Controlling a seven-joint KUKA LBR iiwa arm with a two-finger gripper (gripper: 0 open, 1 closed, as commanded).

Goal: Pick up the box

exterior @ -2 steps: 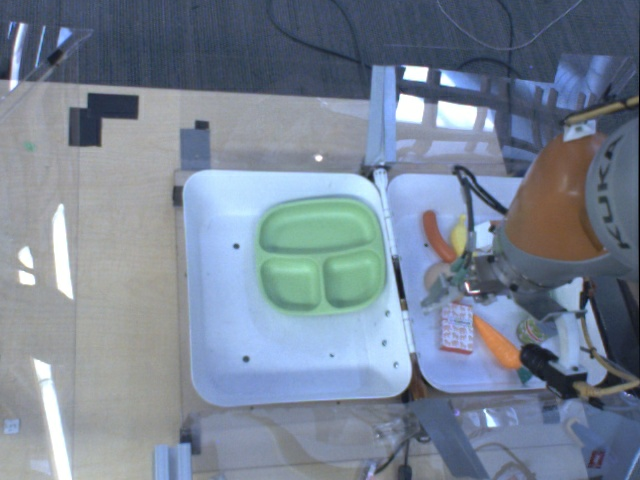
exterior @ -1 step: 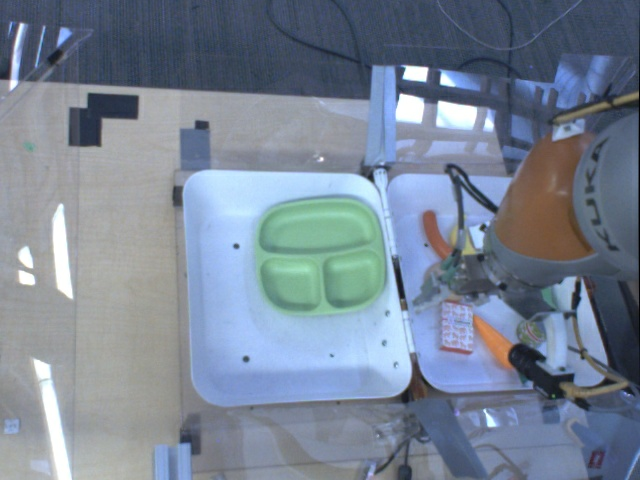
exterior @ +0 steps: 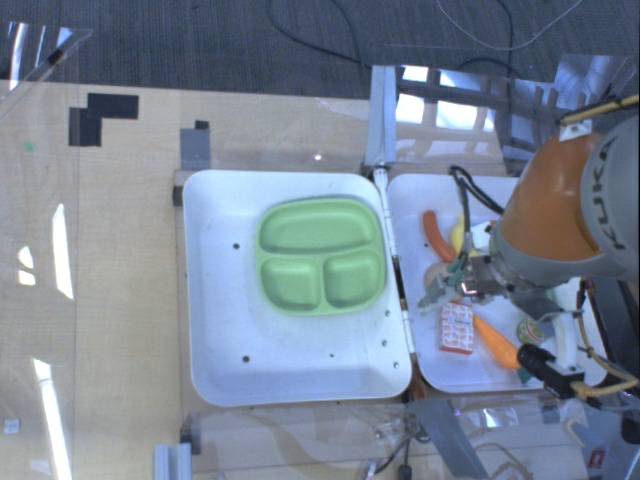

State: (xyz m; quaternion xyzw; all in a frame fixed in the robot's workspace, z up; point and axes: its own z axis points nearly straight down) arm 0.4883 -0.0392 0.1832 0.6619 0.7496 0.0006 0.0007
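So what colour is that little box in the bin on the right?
The box is red and white with small markings, seen best in the camera view from above.

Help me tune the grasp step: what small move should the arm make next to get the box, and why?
Probably a short shift toward the view's bottom, then a descent. The gripper sits just above the top end of the box, which lies flat in the right bin beside a carrot, so it is not yet centred over it.
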